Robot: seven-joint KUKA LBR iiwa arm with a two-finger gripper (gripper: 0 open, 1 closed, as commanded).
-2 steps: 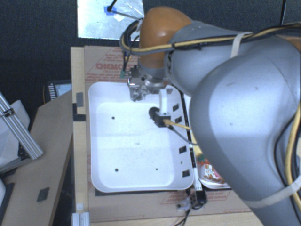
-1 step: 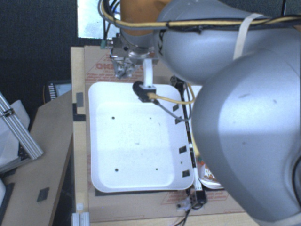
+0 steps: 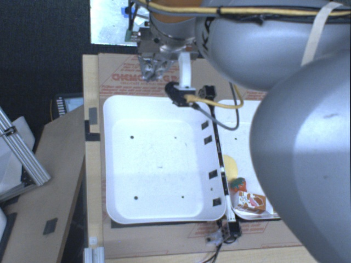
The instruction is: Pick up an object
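Observation:
My gripper (image 3: 153,69) hangs above the far edge of the left white bin (image 3: 108,147), over the cardboard behind it, with nothing visible in it. The objects lie in the near left corner of the right bin (image 3: 244,116): a yellow rounded piece (image 3: 230,166), a small red and green item (image 3: 238,185) just in front of it, and a white packet with red print (image 3: 251,202) at the bin's near edge. The grey arm covers most of the right bin.
A black cable clip (image 3: 176,93) and a yellow and black cable (image 3: 216,141) run from the wrist down along the seam between the bins. Brown cardboard (image 3: 118,73) lies under both bins. An aluminium rail (image 3: 22,152) leans at the far left.

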